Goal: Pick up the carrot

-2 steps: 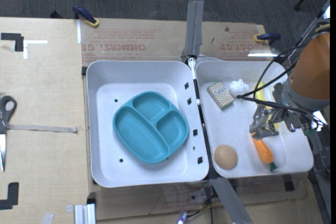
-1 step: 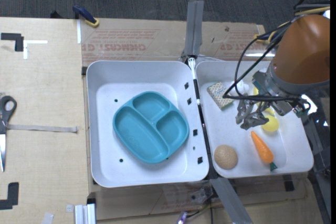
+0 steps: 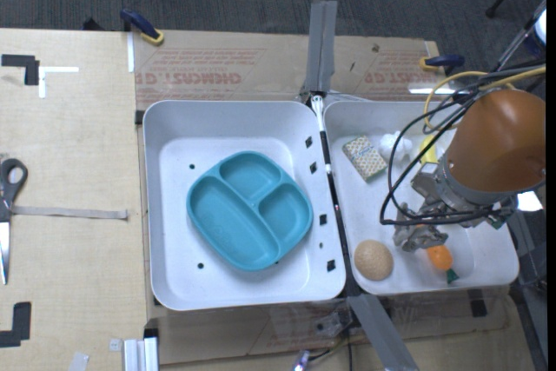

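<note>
Carrot (image 3: 440,260) is in the right bin (image 3: 486,272), near its front right corner, lying on the bin floor. Orange body with a small green tip pointing toward the front edge. Gripper (image 3: 423,232) is just beside it, on the carrot's upper left, low over the bin floor. Carrot is not between the fingers as far as the view shows; it looks like it is touching or nearly touching the gripper's right side, hard to say which. Can't tell whether the gripper is open or closed: wrist, orange band and cables (image 3: 408,169) cover most of it.

Also in the right bin: a round tan ball-like thing (image 3: 373,260) just left of the gripper, near the front; a speckled beige sponge-like block (image 3: 364,155) toward the back left; a white object (image 3: 388,143) right next to that block, partly hidden by the cables. Something yellow shows behind the arm, too covered to identify.

Left bin (image 3: 165,213) holds a teal divided plate (image 3: 250,210) with three compartments, roughly centred, turned at a slant.

Bins touch along the middle divider. Surface (image 3: 69,274) to the left carries scissors (image 3: 9,195) at the far left edge and some tape marks. Cardboard sheet (image 3: 226,69) lies behind the bins, with clamps at its corners.
</note>
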{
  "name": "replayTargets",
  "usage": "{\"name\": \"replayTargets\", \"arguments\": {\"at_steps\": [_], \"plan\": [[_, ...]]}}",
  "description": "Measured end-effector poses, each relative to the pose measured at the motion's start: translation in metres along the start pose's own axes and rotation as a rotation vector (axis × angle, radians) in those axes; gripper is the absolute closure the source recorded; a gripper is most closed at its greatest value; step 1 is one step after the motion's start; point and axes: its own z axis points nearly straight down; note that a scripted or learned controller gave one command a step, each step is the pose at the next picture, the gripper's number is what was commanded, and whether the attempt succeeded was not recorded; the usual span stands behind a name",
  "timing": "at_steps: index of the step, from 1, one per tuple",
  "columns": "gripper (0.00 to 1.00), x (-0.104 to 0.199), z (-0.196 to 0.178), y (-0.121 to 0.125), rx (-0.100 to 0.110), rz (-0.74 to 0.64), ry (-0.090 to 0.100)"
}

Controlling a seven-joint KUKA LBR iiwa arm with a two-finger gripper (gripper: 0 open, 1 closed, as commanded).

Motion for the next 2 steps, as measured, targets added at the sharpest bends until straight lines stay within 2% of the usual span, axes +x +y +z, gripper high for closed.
{"name": "replayTargets", "arguments": {"at_steps": [1, 2], "plan": [[1.00, 0.0526, -0.1050, -0.0422, 0.003, -0.350, -0.003], [0.00, 0.0526, -0.1048, -0.0421, 0.002, -0.350, -0.002]]}}
